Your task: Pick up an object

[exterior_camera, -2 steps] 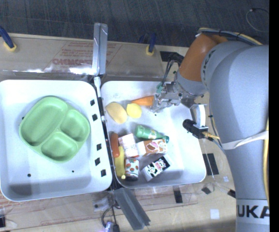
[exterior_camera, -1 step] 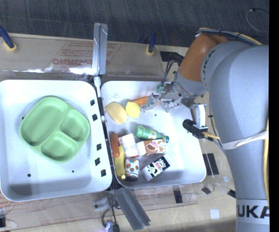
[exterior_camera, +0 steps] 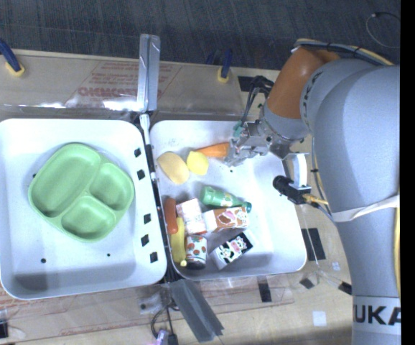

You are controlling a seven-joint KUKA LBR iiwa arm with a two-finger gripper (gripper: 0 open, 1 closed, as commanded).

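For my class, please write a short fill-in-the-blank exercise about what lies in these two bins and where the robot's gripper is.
1. The green divided plate lies in the ____ bin.
2. The gripper hovers over the right end of the ____, at the far side of the right bin.
3. The green bottle lies on its ____, not upright.
4. Beside the carrot sits a small fruit, a lemon, coloured ____.

Missing words: left; carrot; side; yellow
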